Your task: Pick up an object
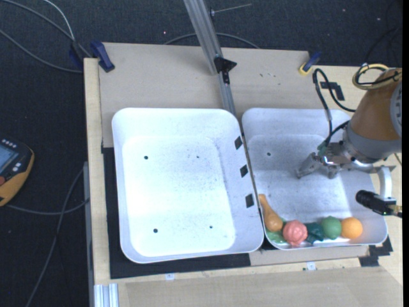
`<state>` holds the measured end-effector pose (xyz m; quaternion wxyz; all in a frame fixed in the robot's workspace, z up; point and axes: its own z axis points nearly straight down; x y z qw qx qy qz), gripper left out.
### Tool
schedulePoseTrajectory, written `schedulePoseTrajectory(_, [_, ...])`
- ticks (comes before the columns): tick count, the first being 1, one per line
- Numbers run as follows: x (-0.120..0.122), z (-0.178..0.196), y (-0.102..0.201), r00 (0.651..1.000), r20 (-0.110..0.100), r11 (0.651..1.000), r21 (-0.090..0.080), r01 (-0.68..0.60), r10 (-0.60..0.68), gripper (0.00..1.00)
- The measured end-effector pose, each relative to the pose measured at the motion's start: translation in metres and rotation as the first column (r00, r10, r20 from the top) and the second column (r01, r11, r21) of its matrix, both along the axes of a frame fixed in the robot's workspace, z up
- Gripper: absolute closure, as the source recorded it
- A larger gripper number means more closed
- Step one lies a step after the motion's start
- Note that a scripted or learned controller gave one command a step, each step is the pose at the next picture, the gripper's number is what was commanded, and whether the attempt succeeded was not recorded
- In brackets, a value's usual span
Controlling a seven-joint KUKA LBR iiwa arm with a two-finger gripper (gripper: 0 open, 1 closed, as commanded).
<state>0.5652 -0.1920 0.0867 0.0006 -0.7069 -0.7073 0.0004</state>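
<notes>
Objects lie in row along near wall of right bin [281, 123]: orange ball [352, 228] at right end, green ball [331, 226] beside it, pink knobbly ball [294, 231] further left, orange carrot-shaped piece [270, 215] slanting up bin's left wall. Gripper [309, 167] low over bare floor of right bin, apart from row, fingers [305, 168] spread, nothing between them. Grey arm [376, 123] enters from right. Left bin [176, 184] alongside on worktop [160, 75].
</notes>
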Motion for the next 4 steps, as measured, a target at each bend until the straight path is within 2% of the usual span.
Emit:
schedulePoseTrajectory(1, [0.001,0.012,0.000,1.000,0.003,1.000,-0.001,0.000,0.000,1.00])
schedulePoseTrajectory(2, [-0.005,0.058,-0.001,1.000,0.006,1.000,-0.002,0.000,0.000,1.00])
schedulePoseTrajectory(4, [0.001,0.155,-0.006,1.000,0.007,1.000,-0.002,0.000,0.000,1.00])
